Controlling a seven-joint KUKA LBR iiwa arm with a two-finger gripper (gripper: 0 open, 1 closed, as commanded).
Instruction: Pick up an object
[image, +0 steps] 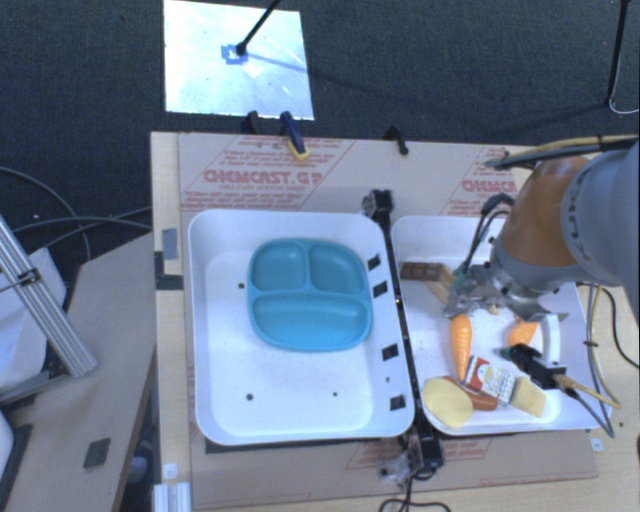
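Note:
My gripper (468, 298) hangs low over the right bin (425, 232), reaching in from the right under the orange-banded wrist. Its tip sits just above the upper end of an orange carrot (460, 345), which lies lengthwise in the bin's middle. A brown block (422, 271) lies just left of the gripper. A smaller orange piece (523, 332) lies to the carrot's right. Near the front are a pale yellow round item (447, 401), a red and white carton (489, 376) and a pale yellow wedge (531, 396). I see nothing between the fingers.
The left bin (225, 400) holds a blue divided plate (306, 296) at its middle. A black clipped divider (392, 300) runs between the bins. A shiny metal sheet (238, 60) lies beyond the bench, and a metal frame (40, 310) stands at the left.

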